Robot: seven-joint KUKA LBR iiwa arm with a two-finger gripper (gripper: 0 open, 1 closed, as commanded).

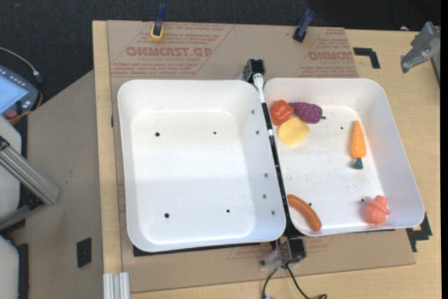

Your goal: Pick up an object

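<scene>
Two shallow white bins sit side by side on a cardboard-covered bench (210, 45). The left bin (189, 164) adjoins the right bin (392, 143), which holds six toy foods: near its far-left corner an orange-red pepper (281, 110), a purple grape bunch (306, 110) and a yellow lemon (293, 131) cluster, touching; a carrot (358, 141) lies toward the right wall; a sausage (304, 211) rests at the near-left corner; a pink piece (376, 209) — kind unclear — sits near the near-right corner. The gripper (422, 47) hangs past the bin's far-right corner, well apart from every object.
</scene>
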